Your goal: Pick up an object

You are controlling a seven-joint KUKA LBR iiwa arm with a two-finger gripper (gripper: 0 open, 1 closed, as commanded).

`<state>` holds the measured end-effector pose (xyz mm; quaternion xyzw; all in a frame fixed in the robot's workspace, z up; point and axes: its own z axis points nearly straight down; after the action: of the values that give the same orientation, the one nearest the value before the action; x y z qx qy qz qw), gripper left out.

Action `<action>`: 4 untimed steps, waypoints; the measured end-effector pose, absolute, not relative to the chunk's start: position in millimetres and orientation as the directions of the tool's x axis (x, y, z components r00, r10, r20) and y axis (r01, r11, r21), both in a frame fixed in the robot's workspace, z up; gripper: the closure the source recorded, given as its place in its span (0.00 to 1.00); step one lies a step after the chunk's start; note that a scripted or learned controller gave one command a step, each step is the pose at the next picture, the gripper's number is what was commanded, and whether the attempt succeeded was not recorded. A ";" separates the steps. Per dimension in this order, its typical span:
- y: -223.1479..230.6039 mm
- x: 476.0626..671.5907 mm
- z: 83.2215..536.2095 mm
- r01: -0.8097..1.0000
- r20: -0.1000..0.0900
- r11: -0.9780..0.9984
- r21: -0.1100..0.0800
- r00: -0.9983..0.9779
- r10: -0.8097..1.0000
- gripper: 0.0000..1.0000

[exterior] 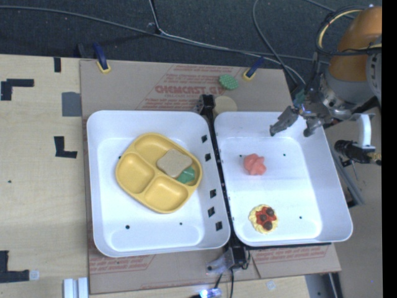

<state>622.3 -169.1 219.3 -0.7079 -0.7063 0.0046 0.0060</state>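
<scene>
End effector [294,124] spread open above right bin [329,185] (holding nothing).

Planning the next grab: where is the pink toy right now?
The pink toy lies in the right bin, upper middle, above the small pizza and below-left of the gripper.

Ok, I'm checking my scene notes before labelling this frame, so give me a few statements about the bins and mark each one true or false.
1. The yellow tray sits in the left bin. True.
2. The pink object lies in the left bin. False: it lies in the right bin.
3. The gripper holds the pink object. False: it is above the right bin's far edge, apart from it.
4. A small pizza-like toy lies nearer the camera than the pink object. True.
</scene>
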 end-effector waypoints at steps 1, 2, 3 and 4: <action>-168.6 625.2 228.0 1.000 -0.001 0.001 -0.001 -0.001 1.000 0.00; -174.9 620.2 167.2 1.000 -0.001 0.001 -0.006 -0.001 1.000 0.00; -180.9 613.2 119.3 1.000 -0.001 0.001 -0.005 -0.001 1.000 0.00; -180.6 613.5 83.6 1.000 -0.003 0.002 0.000 -0.002 1.000 0.00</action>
<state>613.5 -180.6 83.6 -0.7065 -0.7077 0.0011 -0.0008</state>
